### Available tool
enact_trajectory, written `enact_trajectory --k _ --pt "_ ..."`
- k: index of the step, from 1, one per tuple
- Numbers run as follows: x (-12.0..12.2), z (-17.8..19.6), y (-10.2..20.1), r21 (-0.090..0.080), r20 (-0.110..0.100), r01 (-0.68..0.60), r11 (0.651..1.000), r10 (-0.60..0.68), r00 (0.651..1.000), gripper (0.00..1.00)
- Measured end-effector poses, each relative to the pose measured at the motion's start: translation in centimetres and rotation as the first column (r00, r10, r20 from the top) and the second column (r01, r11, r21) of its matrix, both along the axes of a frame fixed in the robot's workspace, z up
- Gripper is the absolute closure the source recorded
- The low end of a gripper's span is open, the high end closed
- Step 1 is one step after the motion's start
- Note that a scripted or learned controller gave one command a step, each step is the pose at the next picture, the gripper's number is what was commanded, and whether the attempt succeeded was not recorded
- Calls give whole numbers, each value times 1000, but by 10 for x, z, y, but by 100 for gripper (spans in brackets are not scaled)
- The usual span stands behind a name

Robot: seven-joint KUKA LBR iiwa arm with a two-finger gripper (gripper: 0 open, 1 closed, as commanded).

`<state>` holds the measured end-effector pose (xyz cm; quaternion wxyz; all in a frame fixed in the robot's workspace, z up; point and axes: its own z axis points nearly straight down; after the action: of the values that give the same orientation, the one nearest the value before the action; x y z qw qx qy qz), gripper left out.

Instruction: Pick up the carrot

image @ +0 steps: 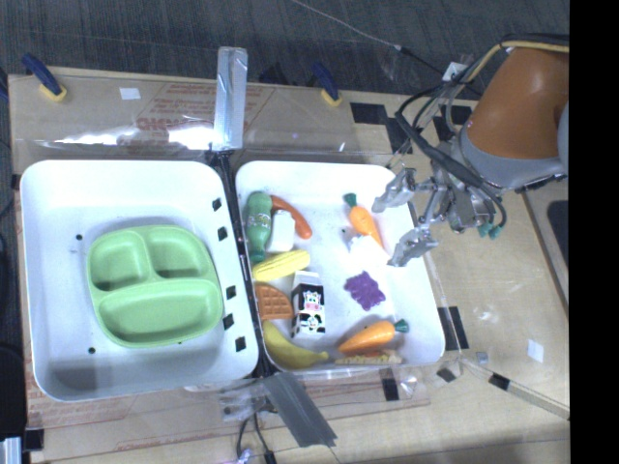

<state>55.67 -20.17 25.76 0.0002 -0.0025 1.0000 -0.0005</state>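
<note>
Two carrots lie in the right bin (pixel 319 174). One small orange carrot (pixel 363 220) with a green top sits near the bin's right wall. A second, larger carrot (pixel 368 336) rests near the front right corner. My gripper (pixel 400 222) hovers over the right rim of that bin, just right of the upper carrot. Its two fingers (pixel 391 194) stand apart, open, with nothing between them.
The right bin also holds a green bottle (pixel 257 216), a red-orange pepper (pixel 294 218), corn (pixel 280 264), a waffle (pixel 273 303), a banana (pixel 290 351), a milk carton (pixel 309 307) and purple grapes (pixel 365 289). A green divided plate (pixel 155 283) lies in the left bin.
</note>
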Motion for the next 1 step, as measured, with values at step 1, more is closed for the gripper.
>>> enact_trajectory --k 1 --pt "47 -104 -5 6 -10 -125 992 125 992 0"
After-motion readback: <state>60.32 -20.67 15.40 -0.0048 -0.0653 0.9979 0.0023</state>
